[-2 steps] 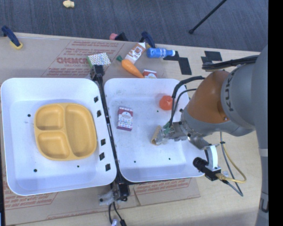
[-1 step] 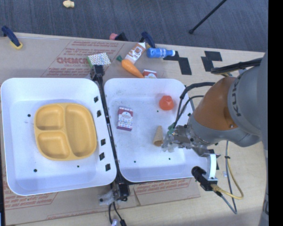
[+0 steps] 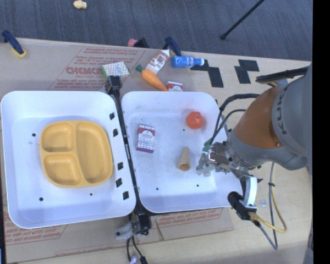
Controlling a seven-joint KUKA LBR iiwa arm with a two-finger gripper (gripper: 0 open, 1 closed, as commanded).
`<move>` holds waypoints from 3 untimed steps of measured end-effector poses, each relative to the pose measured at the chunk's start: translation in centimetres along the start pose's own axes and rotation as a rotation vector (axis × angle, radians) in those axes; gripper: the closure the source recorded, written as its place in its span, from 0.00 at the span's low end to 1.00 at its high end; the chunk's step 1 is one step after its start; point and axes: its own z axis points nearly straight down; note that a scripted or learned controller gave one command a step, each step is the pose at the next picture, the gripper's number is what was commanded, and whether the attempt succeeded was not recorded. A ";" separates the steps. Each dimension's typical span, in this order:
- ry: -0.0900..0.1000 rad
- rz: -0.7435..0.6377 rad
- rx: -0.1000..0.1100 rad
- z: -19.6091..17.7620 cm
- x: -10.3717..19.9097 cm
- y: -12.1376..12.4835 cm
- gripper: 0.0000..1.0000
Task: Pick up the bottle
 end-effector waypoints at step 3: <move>0.003 -0.159 0.002 1.4 -0.7 0.2 1.00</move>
